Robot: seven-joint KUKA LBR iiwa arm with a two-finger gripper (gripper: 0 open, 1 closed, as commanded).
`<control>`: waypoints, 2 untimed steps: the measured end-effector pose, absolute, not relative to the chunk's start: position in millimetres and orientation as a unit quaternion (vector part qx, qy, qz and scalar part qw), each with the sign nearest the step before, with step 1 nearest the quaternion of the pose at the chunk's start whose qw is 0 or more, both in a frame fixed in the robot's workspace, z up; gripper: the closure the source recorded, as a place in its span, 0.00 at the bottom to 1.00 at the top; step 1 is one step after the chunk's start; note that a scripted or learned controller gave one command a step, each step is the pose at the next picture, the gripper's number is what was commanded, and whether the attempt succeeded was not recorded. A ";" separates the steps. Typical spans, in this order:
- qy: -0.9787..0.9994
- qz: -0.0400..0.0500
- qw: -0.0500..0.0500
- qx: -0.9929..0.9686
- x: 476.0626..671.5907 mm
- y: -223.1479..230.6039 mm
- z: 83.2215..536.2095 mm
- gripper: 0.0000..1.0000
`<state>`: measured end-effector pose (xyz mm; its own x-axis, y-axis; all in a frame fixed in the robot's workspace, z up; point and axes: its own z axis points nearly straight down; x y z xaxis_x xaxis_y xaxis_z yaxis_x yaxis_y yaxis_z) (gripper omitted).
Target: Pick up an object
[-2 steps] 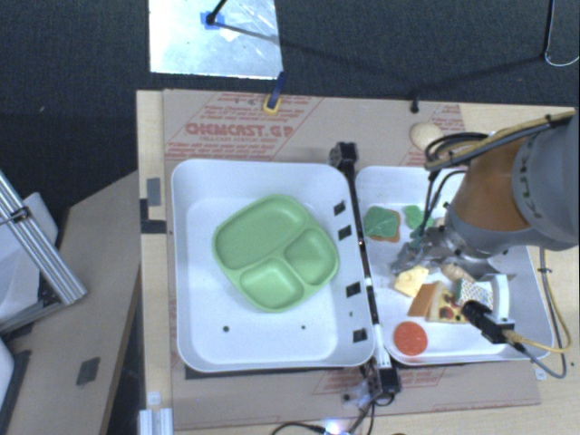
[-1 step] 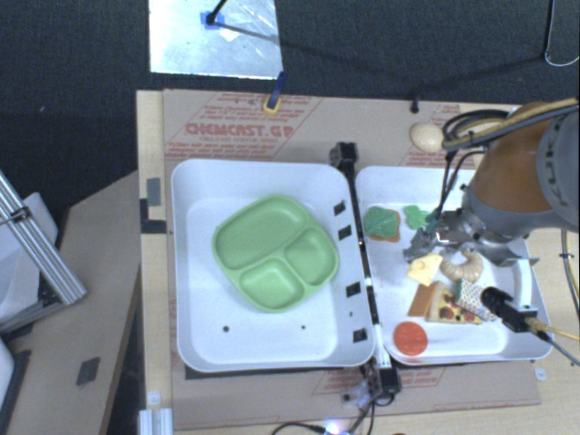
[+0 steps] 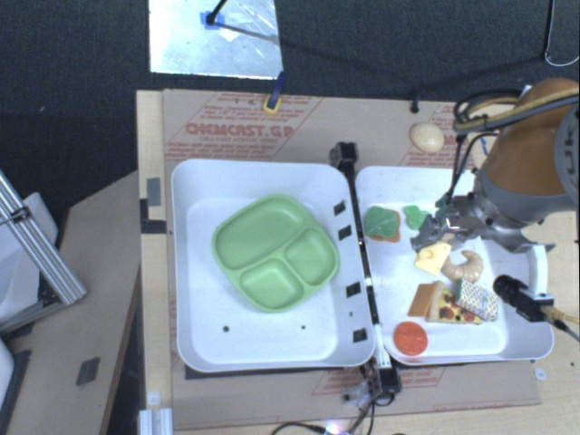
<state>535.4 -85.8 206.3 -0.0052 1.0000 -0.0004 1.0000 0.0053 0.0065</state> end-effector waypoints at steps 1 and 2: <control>0.709 0.001 0.001 0.705 536.7 -85.7 225.3 1.00; 0.710 0.001 0.000 0.704 536.6 -37.8 216.6 1.00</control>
<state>536.6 -37.8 216.6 -0.0085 1.0000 0.0013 1.0000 0.0085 0.0014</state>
